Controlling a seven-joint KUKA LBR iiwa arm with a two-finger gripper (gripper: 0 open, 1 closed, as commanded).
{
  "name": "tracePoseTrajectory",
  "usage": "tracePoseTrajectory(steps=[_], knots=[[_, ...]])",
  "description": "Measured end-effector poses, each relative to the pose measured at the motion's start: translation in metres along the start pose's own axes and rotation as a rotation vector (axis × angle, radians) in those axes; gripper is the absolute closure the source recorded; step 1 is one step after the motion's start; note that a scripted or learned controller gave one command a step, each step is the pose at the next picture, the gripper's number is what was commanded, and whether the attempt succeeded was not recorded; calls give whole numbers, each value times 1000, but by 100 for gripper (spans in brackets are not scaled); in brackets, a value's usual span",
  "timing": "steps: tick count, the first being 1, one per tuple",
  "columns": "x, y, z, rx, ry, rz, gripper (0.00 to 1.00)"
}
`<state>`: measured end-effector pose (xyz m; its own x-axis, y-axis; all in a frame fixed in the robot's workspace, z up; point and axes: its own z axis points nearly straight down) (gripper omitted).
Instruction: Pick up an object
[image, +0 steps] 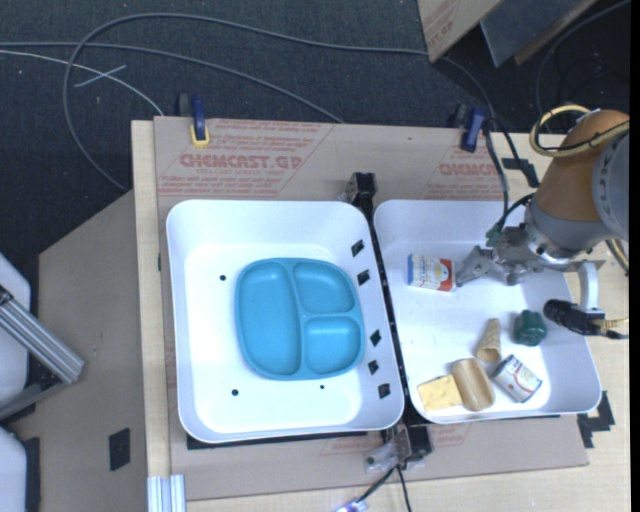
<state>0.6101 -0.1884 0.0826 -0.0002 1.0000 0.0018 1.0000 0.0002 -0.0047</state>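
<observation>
A wooden bench (150, 250) covered with brown Chemcast-printed paper carries two shallow white bins touching side by side: the left bin (200, 400) and the right bin (440, 225). Blue clamps (199, 120) grip its far edge at two spots.

Two white bins (200, 300); one blue plate (298, 317); six small objects (430, 271) in right bin.

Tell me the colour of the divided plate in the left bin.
Light blue plate, seen in the camera view.
</observation>
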Motion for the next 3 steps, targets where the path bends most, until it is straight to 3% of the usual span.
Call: tracePoseTrajectory(steps=[1,3], knots=[[0,2,-14,-6,-1,-1,100],[5,-3,-110,-11,-3,0,100]])
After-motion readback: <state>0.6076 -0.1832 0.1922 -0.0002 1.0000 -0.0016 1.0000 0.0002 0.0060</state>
